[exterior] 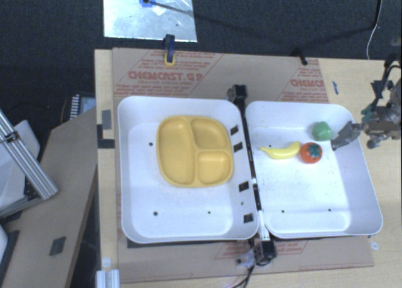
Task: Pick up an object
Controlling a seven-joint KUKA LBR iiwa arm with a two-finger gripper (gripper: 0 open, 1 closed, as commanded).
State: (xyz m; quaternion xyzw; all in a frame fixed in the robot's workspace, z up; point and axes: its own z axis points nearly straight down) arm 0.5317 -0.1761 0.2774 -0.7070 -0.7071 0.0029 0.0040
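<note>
In the right bin point(314, 218) lie a yellow banana point(281, 151), a red round fruit point(310, 152) with a green top, and a green object point(322, 130), all near the bin's far half. My gripper point(358, 139) hovers over the bin's right rim, just right of the green object and the red fruit. Its two dark fingers stand apart, and nothing is between them. The grey arm enters from the right edge.
The left bin point(135, 211) holds a yellow divided plate point(193, 150). A black divider with clips point(246, 155) runs between the bins. The bins rest on a cardboard sheet point(207, 73). A shiny metal panel point(149, 3) lies on the floor behind.
</note>
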